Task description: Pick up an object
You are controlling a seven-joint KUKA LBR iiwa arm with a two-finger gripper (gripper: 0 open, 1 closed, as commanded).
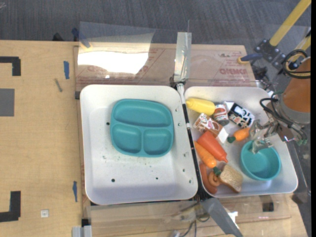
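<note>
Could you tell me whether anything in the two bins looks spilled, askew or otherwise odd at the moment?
Nothing looks spilled or broken. The toy food is heaped loosely along the left side of the right bin, beside the teal bowl. The left bin shows small dark specks around the teal divided plate.

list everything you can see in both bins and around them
bins: 2, white, side by side on the bench
divided plate: 1, teal, in the left bin
bowl: 1, teal, right bin, near right side
banana: 1, yellow, right bin, far left corner
carrots: 2 large, orange, right bin, left side; a small one mid-bin
bread slice: 1, tan, right bin, near edge
small packets: several, mixed colours, right bin, far side
clear panel: 1, behind the left bin
gripper: 1, metal, over the bowl's far rim
arm: 1, orange band, from the right
</note>
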